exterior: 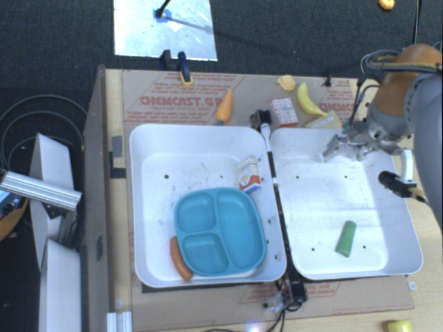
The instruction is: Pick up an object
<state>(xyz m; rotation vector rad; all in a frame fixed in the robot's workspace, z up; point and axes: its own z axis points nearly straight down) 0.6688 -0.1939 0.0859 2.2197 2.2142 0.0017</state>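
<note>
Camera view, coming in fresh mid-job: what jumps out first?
The blue divided plate fills the front of the left bin, an orange sausage lying at its left edge. In the right bin, a green block lies alone near the front, while the gripper hovers at that bin's back rim.

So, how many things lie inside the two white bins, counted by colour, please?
Blue: 1, the divided plate in the left bin.
Orange: 1, the hot dog beside the plate.
White with red and blue: 1, the small carton, left bin.
Green: 1, the green block in the right bin.
Total: 4
</note>
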